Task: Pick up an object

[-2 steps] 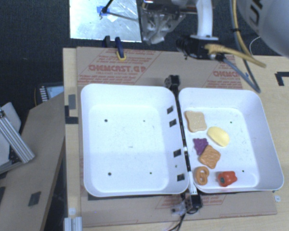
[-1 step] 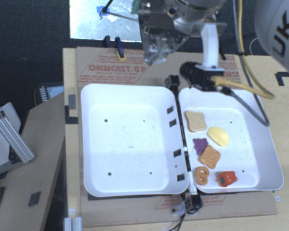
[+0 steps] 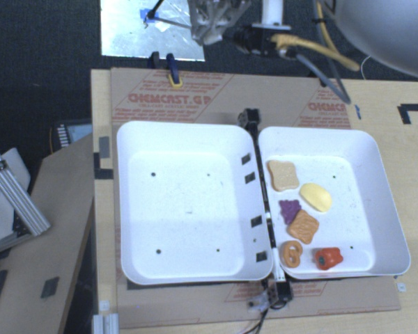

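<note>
- Camera view, item one: claw, at the top of the frame beyond the far edge of the desk, well apart from both bins. Whether it is spread or pressed together cannot be told from this angle; nothing is seen in it.
- Item two: left bin, white, shallow, nothing in it to pick.
- Item three: right bin, white, shallow, joined to the left one along a dark centre strip; it bears every candidate, grouped in its left half.
- Contents, far to near: toast slice, flat, tan; yellow lemon-like piece, rounded, just right of the toast's near corner; purple grape cluster, small; orange waffle-like cracker, apparently touching the grapes; pretzel-like ring, close to the bin's left wall; red pepper, beside the ring near the front wall.
- Step in hand, as judged: approach not yet begun; the arm must travel over the right bin and descend on one chosen item.
- Recommended target: the yellow piece or the red pepper (both stand proud of the floor and have free space on at least two sides).
- Poorer targets: toast and cracker lie flat and offer little to close on; grapes and cracker crowd each other; the ring sits near the wall, leaving little room on that side.
- Handling advice: descend vertically, straddle the item's narrow axis, close only at floor level, lift straight.
</note>
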Controlling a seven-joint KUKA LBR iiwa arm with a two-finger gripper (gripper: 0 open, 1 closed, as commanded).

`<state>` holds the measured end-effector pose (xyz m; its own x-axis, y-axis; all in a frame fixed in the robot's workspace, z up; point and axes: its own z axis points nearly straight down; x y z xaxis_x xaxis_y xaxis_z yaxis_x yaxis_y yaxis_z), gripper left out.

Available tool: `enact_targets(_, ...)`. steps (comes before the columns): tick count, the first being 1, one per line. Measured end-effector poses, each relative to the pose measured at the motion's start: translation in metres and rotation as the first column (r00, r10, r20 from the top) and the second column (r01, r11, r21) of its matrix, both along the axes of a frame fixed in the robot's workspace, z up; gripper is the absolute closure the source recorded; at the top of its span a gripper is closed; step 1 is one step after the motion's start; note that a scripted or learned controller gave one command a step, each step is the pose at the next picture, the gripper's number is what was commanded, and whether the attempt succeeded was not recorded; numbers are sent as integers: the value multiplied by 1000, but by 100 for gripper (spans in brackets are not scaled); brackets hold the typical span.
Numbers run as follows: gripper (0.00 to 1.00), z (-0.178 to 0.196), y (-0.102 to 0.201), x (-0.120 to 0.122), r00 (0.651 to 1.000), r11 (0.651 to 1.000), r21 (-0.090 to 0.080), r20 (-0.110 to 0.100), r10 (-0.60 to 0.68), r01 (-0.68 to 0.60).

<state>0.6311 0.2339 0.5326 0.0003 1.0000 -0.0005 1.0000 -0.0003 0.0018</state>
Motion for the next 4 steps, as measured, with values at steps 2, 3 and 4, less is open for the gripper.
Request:
enact_targets(2,100,3,0,-111,1000,1000,3,-2,8,-8)
enact_targets(3,100,3,1,-146,1000,1000,2,-2,6,-6)
enact_targets(4,100,1,-1,-68,1000,1000,0,0,-1,1)
